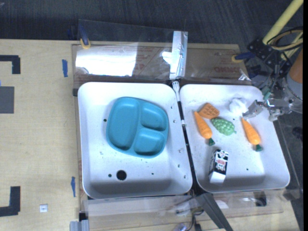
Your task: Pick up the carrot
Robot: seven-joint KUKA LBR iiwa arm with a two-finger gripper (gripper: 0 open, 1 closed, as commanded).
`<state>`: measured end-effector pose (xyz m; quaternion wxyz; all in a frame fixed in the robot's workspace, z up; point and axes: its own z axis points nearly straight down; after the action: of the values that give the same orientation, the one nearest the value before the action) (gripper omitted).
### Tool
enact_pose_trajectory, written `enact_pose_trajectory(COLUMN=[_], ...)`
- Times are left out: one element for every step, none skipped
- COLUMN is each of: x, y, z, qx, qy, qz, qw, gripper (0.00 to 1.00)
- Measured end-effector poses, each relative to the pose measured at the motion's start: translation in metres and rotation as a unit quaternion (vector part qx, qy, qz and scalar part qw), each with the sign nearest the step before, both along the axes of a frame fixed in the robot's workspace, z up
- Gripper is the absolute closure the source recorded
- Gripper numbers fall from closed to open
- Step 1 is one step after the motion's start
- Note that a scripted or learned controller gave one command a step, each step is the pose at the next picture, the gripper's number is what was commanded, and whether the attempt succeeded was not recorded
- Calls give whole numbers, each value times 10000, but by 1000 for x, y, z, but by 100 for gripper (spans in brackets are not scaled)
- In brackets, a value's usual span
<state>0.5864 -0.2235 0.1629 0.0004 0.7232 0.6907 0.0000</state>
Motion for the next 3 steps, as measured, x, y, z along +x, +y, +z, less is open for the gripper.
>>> enact_pose_trajectory(x=[-66, -14, -12], y=[20, 24, 22], z=[62, -67, -53], qx=[7, 56, 28], qy=[3, 49, 7], qz=[-865, -966, -969], qw=[9962, 9953, 9953], gripper=[0, 0, 100])
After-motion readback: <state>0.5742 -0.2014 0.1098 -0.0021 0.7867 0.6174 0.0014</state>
